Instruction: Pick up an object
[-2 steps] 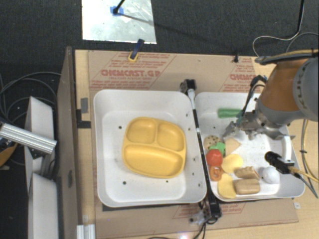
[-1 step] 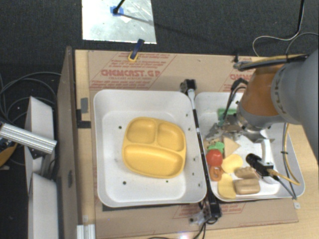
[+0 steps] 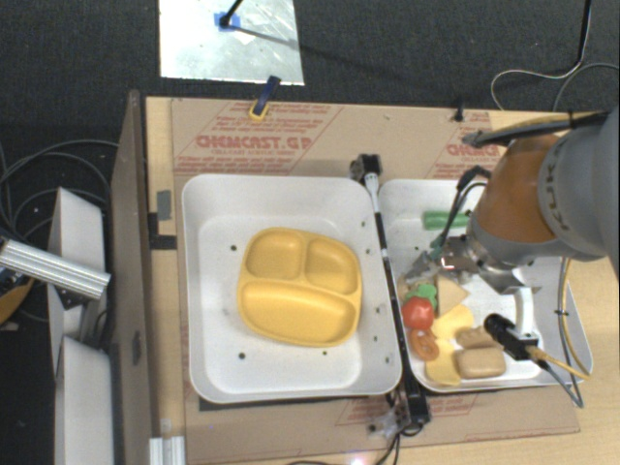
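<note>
The right bin (image 3: 407, 201) holds several toy foods. A red tomato (image 3: 418, 313) lies by the bin's left wall, with a small green piece (image 3: 423, 292) just above it. A yellow wedge (image 3: 453, 321), a pale wedge (image 3: 451, 294), an orange slice (image 3: 424, 343) and a brown bread piece (image 3: 481, 362) lie around it. A green bar (image 3: 439, 221) rests farther back. My gripper (image 3: 433, 263) hangs low in this bin, just above the green piece and the tomato. I see nothing held in it.
The left bin (image 3: 208, 260) carries a yellow divided plate (image 3: 295, 287). A black divider rail (image 3: 383, 250) runs between the two bins. The grey arm with its orange band (image 3: 523, 201) covers the right bin's back right part.
</note>
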Motion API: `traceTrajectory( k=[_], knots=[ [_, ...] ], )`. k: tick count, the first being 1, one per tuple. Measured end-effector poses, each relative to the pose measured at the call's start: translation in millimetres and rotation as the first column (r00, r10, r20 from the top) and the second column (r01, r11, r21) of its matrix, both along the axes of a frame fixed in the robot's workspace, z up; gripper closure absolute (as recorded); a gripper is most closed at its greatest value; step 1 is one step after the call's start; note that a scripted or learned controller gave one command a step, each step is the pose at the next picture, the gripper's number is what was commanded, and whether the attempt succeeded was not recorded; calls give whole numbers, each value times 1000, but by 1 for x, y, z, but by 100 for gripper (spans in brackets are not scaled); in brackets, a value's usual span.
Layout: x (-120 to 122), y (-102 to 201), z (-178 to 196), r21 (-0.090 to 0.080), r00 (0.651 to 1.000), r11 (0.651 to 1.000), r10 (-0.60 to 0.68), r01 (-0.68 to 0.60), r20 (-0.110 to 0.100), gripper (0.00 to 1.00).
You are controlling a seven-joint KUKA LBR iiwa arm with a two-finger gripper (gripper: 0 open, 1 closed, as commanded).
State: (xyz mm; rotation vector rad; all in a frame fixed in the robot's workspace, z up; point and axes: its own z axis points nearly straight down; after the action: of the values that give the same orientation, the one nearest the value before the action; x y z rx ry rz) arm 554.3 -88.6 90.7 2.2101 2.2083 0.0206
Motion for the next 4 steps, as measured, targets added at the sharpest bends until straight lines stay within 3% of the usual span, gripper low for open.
traceTrajectory(
  k=[1, 2, 3, 4],
  knots=[
    [79, -43, -1, 1, 1000, 1000, 6, -6, -7, 0],
    [25, -19, 0, 0, 1000, 1000, 0, 0, -3, 0],
    [78, -20, -5, 1, 1000, 1000, 7, -7, -13, 0],
    [116, -24, -5, 3, 1000, 1000, 6, -6, -22, 0]
  ],
)
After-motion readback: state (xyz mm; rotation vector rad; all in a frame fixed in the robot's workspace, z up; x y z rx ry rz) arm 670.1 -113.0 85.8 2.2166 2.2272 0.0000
